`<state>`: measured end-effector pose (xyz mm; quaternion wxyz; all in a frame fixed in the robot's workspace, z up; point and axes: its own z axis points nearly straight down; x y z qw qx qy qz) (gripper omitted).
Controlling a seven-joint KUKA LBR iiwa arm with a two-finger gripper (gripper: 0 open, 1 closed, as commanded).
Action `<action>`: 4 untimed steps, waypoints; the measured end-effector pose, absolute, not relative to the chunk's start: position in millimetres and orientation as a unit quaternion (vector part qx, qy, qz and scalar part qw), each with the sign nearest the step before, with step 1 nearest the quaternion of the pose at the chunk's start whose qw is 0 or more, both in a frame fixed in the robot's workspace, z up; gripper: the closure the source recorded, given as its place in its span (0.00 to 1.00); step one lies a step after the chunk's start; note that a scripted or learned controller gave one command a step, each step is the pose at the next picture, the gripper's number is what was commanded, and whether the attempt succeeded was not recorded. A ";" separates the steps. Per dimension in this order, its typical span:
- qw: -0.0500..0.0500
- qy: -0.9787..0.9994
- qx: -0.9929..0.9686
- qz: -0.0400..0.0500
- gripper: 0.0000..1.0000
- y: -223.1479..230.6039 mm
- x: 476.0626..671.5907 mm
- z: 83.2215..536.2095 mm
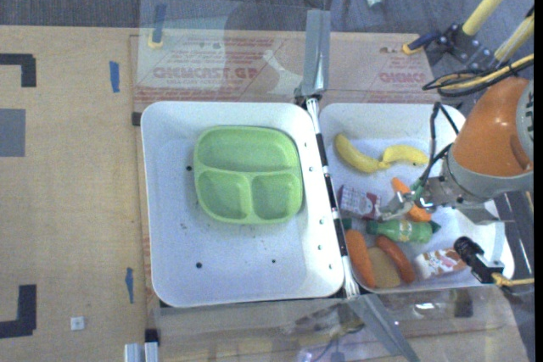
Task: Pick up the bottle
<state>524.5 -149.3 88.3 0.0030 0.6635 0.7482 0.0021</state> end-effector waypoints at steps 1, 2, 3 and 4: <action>0.005 0.722 0.691 0.002 0.00 -100.2 481.8 88.4; 0.008 0.719 0.695 0.003 1.00 -105.2 482.3 98.5; 0.000 0.566 0.825 -0.001 1.00 -34.7 479.2 183.6; -0.001 0.684 0.729 -0.001 1.00 22.2 479.0 191.1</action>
